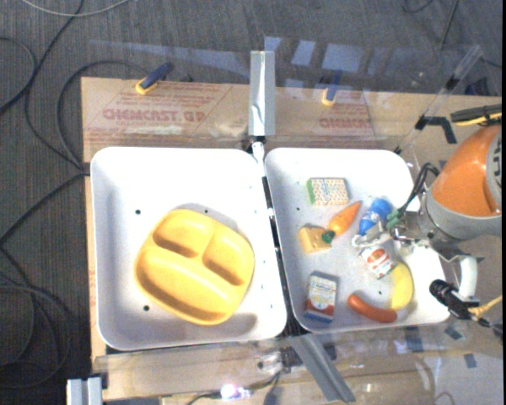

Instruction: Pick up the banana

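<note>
The banana [402, 287] is yellow and short, and lies near the front right corner of the right bin [278, 226]. My gripper [396, 233] reaches in from the right and hangs just behind the banana, above a red and white can [378, 261] and next to a blue bottle [374, 215]. The grey wrist and the orange band [471, 178] sit over the bin's right rim. Nothing yellow shows at the gripper's tip.
The right bin also holds a red sausage [373, 309] just left of the banana, a small carton [321, 296], an orange carrot [345, 218], a yellow block [313, 240] and a patterned box [327, 191]. The left bin [110, 226] holds a yellow divided plate [196, 265].
</note>
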You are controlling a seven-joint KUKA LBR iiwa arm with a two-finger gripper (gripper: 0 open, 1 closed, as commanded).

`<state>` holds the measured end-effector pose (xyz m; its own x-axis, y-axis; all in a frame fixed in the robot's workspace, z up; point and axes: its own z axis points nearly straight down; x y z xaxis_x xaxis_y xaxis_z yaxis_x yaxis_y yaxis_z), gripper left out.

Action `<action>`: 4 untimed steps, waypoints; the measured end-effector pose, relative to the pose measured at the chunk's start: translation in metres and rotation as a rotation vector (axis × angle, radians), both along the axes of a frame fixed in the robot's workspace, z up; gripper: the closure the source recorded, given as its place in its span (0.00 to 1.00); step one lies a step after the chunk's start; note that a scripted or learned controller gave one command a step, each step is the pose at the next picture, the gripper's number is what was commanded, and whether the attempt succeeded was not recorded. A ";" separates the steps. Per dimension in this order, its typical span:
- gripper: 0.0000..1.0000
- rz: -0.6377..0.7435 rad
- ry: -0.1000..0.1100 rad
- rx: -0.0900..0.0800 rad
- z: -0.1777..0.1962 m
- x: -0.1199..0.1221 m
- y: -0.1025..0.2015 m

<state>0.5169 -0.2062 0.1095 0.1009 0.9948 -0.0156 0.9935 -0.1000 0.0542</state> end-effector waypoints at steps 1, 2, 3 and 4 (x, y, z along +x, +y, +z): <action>0.00 0.015 0.055 0.021 0.030 0.008 -0.001; 0.00 0.057 0.028 0.013 0.006 -0.003 -0.005; 1.00 0.049 0.018 -0.007 0.021 -0.002 -0.014; 0.00 0.056 0.020 0.001 0.021 -0.001 -0.008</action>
